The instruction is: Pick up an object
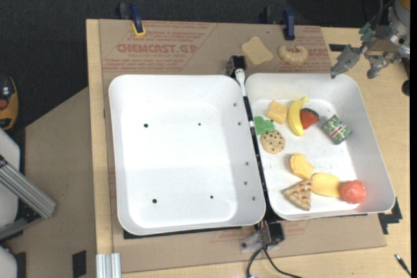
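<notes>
My gripper hangs at the far right, above the back right corner of the right bin, its two fingers spread apart with nothing between them. In that bin lie toy foods: a banana, a strawberry, a green can, a cheese wedge, a green piece, a cookie, a yellow piece, a lemon, a pizza slice and a red ball.
The left bin lies beside the right one, with a hinge strip between them. On the cardboard behind the bins rest a bread slice and a small doughnut. Two blue clamps hold the board's back edge.
</notes>
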Tool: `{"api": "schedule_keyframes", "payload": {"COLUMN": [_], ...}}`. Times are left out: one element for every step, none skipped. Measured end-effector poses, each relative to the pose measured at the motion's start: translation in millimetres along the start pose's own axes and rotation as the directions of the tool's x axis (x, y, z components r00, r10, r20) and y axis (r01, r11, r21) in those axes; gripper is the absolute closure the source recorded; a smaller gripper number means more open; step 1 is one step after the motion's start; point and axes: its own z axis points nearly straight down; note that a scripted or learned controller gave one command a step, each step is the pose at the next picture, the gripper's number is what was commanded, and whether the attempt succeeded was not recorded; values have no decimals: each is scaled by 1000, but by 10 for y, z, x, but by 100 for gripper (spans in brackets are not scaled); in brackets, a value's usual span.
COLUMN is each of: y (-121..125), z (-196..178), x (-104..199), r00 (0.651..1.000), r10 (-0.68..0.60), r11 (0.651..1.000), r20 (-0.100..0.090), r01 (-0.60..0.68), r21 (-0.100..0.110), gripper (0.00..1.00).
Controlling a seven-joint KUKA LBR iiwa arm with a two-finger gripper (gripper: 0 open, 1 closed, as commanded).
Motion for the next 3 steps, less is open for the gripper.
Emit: {"api": "schedule_keyframes", "payload": {"y": [217, 249, -888], "z": [1709, 1799, 1800], "x": [-216, 888, 675], "r00": [1000, 1000, 1000], "r10": [0, -8, 6], "r11": [1000, 1000, 1000], "r20": [-4, -4, -1], "r01": [0, 8, -6], "r21": [11, 2, 10], "gripper": [0, 0, 0]}}
